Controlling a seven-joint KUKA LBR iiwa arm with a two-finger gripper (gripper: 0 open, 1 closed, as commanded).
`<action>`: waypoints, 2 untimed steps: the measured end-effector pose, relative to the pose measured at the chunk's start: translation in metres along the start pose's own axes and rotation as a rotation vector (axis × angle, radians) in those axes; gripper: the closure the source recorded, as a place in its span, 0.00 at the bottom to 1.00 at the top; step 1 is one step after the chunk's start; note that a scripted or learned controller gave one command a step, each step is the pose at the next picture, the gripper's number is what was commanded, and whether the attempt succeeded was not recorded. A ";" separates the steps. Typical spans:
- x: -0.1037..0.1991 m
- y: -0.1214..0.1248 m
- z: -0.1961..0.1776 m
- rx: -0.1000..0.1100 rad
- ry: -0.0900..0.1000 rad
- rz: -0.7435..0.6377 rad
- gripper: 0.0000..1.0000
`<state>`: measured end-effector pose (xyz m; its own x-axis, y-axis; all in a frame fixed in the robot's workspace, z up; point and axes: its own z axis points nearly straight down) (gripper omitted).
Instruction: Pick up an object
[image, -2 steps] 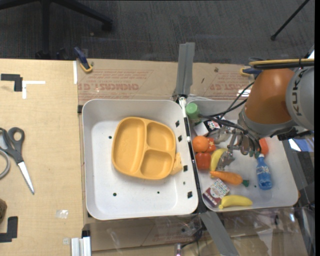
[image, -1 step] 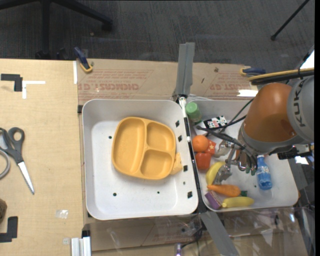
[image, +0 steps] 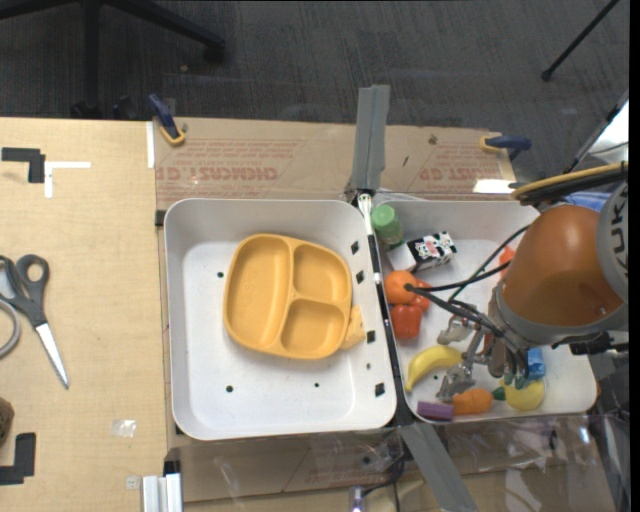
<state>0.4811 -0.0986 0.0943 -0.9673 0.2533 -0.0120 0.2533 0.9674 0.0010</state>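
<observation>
The claw (image: 462, 377) is seen lowered into the right bin (image: 570, 398) among a toy banana (image: 430, 362), carrot (image: 472, 402) and tomato (image: 406, 320), its grip state impossible to tell, nothing visibly lifted, so the pick is judged not yet done.

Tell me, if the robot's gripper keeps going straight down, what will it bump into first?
Probably the banana. The gripper points down into the right bin, just beside the banana's end, with a toy carrot close below. Height is hard to judge from above, so it might touch the bin floor between them instead.
</observation>
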 end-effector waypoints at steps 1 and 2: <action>-0.025 -0.105 -0.015 0.002 0.008 0.124 0.00; -0.024 -0.091 0.000 -0.001 0.004 0.139 0.00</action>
<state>0.4809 -0.1922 0.0940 -0.9230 0.3846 -0.0078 0.3846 0.9231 0.0029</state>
